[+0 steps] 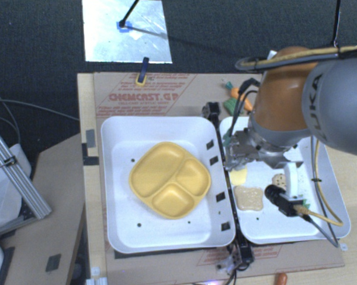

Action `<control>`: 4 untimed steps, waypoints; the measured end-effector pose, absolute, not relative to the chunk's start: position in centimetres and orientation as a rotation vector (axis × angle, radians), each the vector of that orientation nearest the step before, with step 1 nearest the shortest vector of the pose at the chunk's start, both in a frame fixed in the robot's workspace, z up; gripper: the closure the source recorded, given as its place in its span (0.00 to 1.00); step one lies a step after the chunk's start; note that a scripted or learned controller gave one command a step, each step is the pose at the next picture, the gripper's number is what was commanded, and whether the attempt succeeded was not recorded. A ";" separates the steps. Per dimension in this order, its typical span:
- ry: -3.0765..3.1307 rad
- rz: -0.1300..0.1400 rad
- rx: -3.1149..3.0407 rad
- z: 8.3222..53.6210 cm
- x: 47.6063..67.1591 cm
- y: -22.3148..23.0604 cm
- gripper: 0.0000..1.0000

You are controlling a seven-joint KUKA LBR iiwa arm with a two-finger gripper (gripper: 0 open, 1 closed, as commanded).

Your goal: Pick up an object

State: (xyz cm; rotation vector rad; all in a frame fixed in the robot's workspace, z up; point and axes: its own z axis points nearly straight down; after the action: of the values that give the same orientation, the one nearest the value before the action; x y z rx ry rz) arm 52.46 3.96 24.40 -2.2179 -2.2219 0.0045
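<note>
Camera view: arm [294,100] hides much of right bin [330,221]; pincer [237,160] state cannot tell. Yellow tray [170,179] in left bin [120,228]; beige slice [249,197] visible.

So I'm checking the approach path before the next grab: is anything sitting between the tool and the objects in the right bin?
Nothing visible blocks it. The tool hangs just above the pale yellow piece and the beige toast-like slab in the right bin. The arm's own wrist hides part of that bin.
</note>
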 end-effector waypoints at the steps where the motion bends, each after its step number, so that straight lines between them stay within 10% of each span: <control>1: -2.233 -0.018 -2.221 37.4 49.3 3.2 1.00; 4: -2.229 -0.003 -2.216 36.9 48.7 4.1 1.00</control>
State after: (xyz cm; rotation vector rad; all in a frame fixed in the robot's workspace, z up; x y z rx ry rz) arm 48.69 4.11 36.94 -2.2164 -2.2286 -0.0033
